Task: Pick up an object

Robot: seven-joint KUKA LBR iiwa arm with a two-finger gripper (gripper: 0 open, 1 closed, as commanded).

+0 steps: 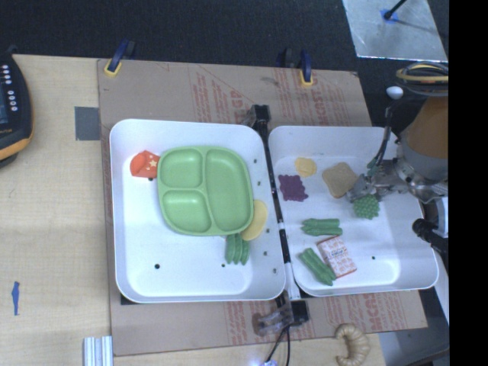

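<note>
In the right bin (pixel 396 277), the gripper (pixel 371 189) hangs low over the upper right area, directly above a small green bumpy piece (pixel 366 207) that lies just below and touching its tip; whether anything is grasped, I cannot tell from this slant.

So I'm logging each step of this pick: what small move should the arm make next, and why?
Probably a short descent onto the green broccoli piece: the gripper sits just above it in the right bin, beside the tan bread slice.
</note>
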